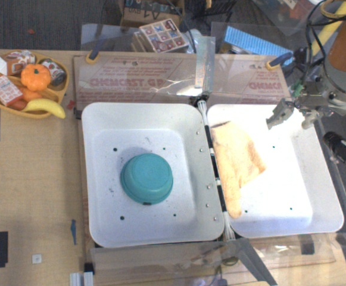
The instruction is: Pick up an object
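Teal bowl (pixel 147 178) sits upside down in the left bin (pixel 101 124); a tan cloth (pixel 235 159) lies along the right bin's (pixel 298 213) left side. Gripper (pixel 292 117) hovers over that bin's far edge, fingers spread, holding nothing.

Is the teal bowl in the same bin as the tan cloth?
No, the teal bowl sits upside down in the left bin, while the tan cloth lies in the right bin.
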Controlling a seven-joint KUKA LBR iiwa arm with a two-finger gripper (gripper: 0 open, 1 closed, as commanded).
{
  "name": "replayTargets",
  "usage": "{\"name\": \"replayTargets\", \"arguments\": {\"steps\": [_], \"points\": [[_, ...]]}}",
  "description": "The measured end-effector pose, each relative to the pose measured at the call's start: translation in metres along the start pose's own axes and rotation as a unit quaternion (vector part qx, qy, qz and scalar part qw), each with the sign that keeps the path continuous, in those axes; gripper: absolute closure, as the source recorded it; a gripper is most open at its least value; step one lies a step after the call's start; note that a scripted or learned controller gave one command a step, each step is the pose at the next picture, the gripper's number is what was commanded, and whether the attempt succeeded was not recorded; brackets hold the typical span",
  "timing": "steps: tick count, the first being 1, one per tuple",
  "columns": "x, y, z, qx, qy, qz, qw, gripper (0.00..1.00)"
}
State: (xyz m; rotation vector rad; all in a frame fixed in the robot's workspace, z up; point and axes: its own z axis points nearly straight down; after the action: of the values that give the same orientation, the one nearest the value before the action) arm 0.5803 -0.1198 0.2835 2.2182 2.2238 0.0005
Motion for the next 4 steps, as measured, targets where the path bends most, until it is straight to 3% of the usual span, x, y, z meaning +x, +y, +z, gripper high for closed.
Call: {"name": "replayTargets", "arguments": {"steps": [1,2,3,4], "points": [[0.006,0.002,0.114,0.0,0.0,-0.066,0.9978,0.0],[0.0,-0.039,0.143,0.0,0.0,-0.048,0.9989,0.0],[-0.02,0.012,0.194,-0.002,0.0,-0.135,0.9908,0.0],[-0.005,0.073,0.194,-0.002,-0.001,-0.214,0.9768,0.0]]}}
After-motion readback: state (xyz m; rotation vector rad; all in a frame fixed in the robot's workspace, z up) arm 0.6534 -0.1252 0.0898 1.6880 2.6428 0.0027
